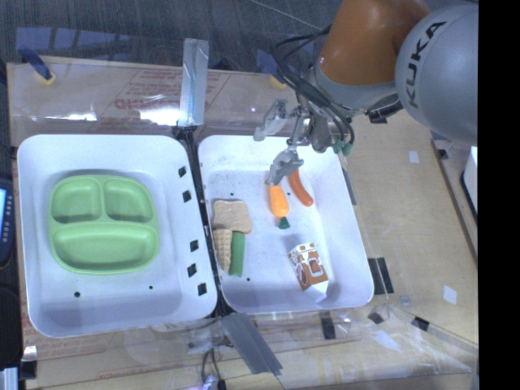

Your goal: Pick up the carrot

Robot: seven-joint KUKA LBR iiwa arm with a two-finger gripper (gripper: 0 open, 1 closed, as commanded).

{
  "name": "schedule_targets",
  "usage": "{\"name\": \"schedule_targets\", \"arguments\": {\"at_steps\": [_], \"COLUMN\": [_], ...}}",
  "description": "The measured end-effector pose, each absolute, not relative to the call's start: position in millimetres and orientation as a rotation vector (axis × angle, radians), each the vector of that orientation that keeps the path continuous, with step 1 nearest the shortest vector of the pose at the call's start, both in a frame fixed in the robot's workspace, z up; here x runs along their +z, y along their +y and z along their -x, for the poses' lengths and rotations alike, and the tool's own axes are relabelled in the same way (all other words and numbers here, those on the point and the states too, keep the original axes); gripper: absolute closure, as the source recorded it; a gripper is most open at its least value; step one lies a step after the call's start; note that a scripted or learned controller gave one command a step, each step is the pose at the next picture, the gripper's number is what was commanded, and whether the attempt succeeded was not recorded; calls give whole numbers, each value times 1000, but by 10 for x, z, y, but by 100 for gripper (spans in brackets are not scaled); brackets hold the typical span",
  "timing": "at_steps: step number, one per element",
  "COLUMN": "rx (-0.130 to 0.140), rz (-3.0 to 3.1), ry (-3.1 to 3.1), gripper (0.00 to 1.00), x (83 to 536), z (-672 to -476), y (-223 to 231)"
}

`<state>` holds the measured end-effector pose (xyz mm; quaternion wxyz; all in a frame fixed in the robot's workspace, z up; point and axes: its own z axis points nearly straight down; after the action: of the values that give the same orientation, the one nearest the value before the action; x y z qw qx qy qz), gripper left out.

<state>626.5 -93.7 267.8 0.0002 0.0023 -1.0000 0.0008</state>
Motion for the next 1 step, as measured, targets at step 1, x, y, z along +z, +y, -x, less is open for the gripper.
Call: {"name": "schedule_targets", "arguments": {"at_steps": [1], "rx": [-3], "rz": [-55], "ry": [-3130], "gripper": [0], "x": [1530], "z": [-6547], "y": [-1032]}}
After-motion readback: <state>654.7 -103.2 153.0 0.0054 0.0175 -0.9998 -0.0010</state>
